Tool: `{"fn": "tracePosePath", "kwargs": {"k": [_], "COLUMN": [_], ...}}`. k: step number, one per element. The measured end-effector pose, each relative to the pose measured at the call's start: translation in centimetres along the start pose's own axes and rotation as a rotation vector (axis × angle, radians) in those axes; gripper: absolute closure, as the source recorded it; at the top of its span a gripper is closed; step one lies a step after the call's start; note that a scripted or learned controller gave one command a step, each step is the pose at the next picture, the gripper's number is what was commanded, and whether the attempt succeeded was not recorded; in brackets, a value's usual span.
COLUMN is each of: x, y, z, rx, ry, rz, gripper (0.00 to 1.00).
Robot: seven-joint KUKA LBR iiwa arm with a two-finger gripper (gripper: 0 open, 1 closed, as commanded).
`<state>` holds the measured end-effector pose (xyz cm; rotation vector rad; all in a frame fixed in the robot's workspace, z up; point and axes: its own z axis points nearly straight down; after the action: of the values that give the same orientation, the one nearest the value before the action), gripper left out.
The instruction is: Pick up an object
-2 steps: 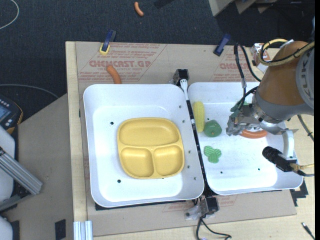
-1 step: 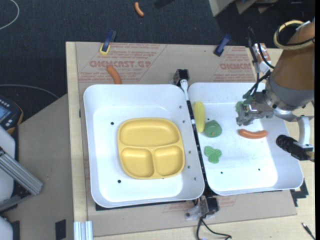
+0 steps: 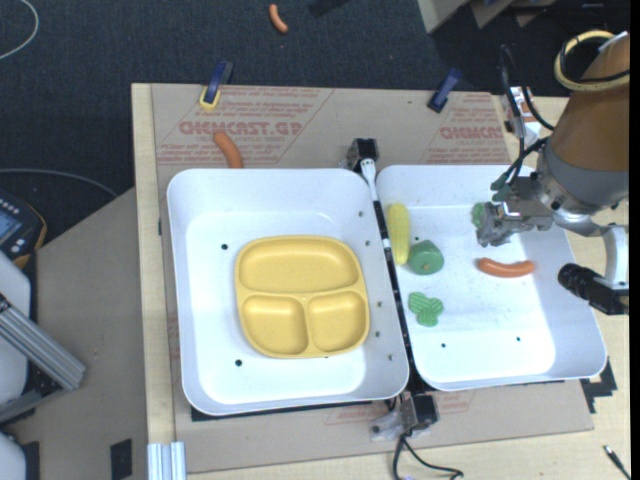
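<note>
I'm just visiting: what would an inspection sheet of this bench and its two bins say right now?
Surface: board bearing left bin and right bin.
Job's things: in right bin, corn, green pieces, sausage.
Clutter: yellow tray in left bin; sausage on board; another on floor.
Grippers: gripper low over right bin, above the sausage; nothing seen between fingers.
Cables: wires at front edge.
Surroundings: dark floor, clamps.
</note>
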<state>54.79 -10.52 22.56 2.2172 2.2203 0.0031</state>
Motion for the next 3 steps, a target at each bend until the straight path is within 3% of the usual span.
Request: {"fn": "tracePosePath", "kwargs": {"k": [2, 3], "x": [8.8, 8.0], "y": [-0.2, -0.6], "z": [-0.2, -0.9], "rx": [0.006, 0.003], "ry": [0.004, 0.002], "rz": [-0.004, 0.002], "gripper": [1.00, 1.00]}}
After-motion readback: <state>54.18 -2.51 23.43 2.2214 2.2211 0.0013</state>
